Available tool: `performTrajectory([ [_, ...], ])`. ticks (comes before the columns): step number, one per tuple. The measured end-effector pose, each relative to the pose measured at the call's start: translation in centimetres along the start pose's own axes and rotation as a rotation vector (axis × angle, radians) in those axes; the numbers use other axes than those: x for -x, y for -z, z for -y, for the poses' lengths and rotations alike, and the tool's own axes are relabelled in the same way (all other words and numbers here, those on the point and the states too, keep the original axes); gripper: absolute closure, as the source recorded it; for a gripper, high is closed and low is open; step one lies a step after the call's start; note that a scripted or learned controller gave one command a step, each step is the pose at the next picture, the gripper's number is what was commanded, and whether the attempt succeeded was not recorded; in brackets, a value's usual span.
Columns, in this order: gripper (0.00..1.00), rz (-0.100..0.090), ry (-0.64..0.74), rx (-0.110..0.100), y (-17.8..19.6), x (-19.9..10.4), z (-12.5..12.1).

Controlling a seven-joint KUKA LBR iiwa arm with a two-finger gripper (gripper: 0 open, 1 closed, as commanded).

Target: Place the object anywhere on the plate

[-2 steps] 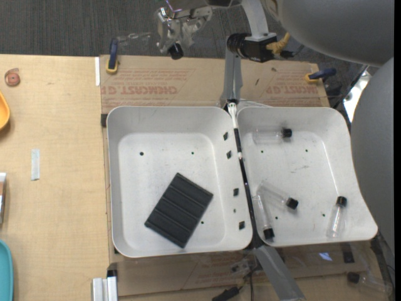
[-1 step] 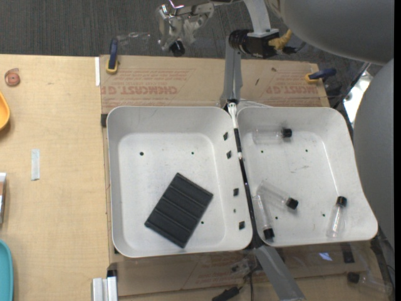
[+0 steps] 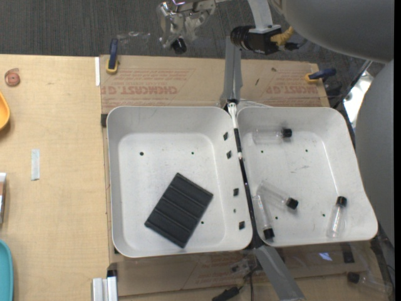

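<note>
Your gripper sits at the top of the view, beyond the far rims of both bins and above the cardboard sheet that lies on the surface. Its fingers look closed on a clear tube, which hangs down with its black cap at the low end, though the glare makes that grip hard to confirm. The plate, a dark ribbed rectangle, lies flat and turned at an angle in the near half of the left bin, well apart from the gripper. You have four more capped tubes lying scattered in the right bin.
</note>
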State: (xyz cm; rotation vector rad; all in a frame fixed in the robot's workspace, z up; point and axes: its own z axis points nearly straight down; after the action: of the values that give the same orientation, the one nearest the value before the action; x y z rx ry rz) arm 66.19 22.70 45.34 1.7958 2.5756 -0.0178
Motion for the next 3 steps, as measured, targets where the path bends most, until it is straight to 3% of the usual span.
performTrajectory([
  [1,1.00,0.003,-0.001,-0.004,0.6,0.1,-0.1],
  [2,1.00,-0.003,1.009,0.011,-1.3,3.0,1.3],
  [3,1.00,0.000,1.385,0.015,-1.2,0.1,0.8],
])
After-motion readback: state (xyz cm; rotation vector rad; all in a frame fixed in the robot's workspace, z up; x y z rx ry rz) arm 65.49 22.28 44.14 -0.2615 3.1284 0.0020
